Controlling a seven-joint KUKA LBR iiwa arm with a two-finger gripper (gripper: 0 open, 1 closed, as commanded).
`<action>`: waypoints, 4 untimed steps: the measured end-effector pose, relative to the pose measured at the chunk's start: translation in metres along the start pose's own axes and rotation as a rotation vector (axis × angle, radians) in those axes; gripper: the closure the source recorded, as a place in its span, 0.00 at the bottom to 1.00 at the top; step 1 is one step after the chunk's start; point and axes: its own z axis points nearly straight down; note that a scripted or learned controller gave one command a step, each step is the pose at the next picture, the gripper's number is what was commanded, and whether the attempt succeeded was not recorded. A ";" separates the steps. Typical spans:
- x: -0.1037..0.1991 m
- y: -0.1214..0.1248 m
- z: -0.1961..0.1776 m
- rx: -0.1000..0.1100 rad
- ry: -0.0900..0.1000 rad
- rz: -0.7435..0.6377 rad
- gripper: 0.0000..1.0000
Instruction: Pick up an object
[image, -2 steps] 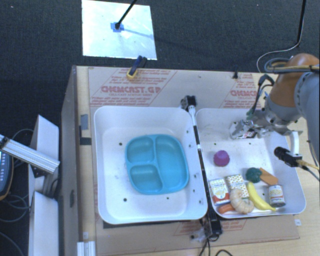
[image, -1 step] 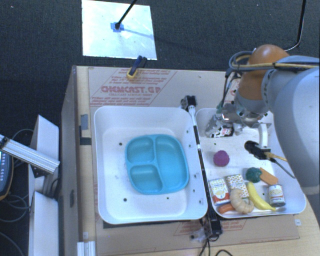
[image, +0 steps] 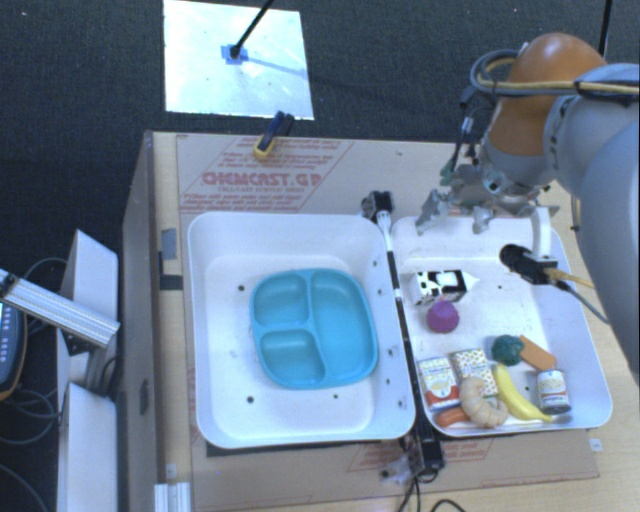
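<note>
- My gripper (image: 455, 208) hovers over the right bin's (image: 590, 375) far edge; I can't tell how its jaws stand.
- Purple ball (image: 443, 316) lies mid-bin, beside the black-and-white carton (image: 440, 285).
- Blue tray (image: 312, 327) fills the left bin (image: 215, 330).

We count two white bins (image: 215, 300). One blue tray (image: 312, 327) lies in the left bin; right of that tray we count eight small items, including one banana (image: 514, 393) and one purple ball (image: 443, 316).

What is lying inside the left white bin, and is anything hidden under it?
Inside the left bin lies one blue tray with three compartments, all of them bare. The tray covers the bin floor beneath it, so what is under it cannot be seen.
</note>
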 end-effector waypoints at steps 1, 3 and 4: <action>-0.036 -0.001 -0.036 0.002 -0.001 0.003 0.00; -0.028 -0.058 0.083 -0.020 -0.001 0.003 0.00; -0.028 -0.061 0.084 -0.023 -0.001 0.002 0.00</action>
